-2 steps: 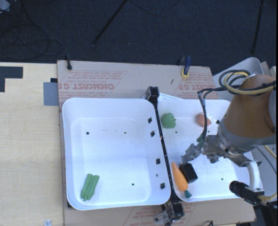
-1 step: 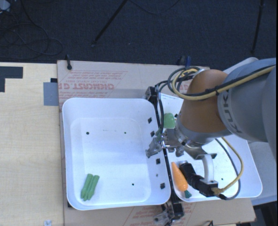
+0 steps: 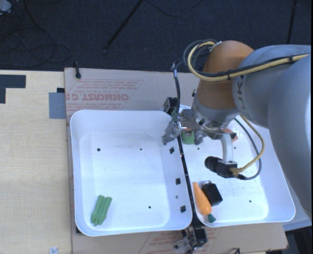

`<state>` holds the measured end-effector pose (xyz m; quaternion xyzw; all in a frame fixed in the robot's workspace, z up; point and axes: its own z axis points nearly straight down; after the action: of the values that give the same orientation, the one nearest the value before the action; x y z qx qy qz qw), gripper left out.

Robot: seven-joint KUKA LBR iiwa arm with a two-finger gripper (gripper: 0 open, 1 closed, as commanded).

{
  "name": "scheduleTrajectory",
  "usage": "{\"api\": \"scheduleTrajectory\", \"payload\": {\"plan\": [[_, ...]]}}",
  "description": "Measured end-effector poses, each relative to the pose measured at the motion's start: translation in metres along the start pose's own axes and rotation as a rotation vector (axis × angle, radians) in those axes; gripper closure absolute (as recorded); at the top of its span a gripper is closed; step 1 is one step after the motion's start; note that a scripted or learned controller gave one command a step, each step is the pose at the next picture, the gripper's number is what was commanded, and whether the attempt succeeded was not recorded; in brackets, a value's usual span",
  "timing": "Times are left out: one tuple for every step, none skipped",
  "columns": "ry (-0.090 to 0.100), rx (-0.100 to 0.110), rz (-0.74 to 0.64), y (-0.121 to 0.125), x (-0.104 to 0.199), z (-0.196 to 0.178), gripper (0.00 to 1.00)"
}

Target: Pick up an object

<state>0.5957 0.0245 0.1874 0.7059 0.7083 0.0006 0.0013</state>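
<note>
My gripper [image 3: 184, 136] hangs over the far left corner of the right bin [image 3: 262, 208], close to the divider between the bins. Its two grey fingers [image 3: 169, 134] stand apart, so it is open. A small green object [image 3: 188, 137] shows in the gap between them; I cannot tell whether they touch it. An orange carrot [image 3: 200, 196] with a green tip lies at the right bin's near left corner, beside a black block [image 3: 213, 192]. A green pod-like piece [image 3: 101, 210] lies in the left bin [image 3: 82, 157] near its front left corner.
The grey arm and its orange band [image 3: 225, 62] cover the right bin's far half. A black cable plug [image 3: 220, 166] hangs from the wrist over the bin's middle. Cardboard [image 3: 108, 91] lies under both bins, with a wooden bench [image 3: 24, 168] to the left.
</note>
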Motion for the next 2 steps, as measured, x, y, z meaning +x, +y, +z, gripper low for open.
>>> {"api": "scheduleTrajectory", "payload": {"plan": [[0.003, -0.013, -0.001, 0.034, 0.036, -0.140, 0.00], [0.003, -0.007, 0.000, 0.047, 0.062, -0.234, 0.00]]}}
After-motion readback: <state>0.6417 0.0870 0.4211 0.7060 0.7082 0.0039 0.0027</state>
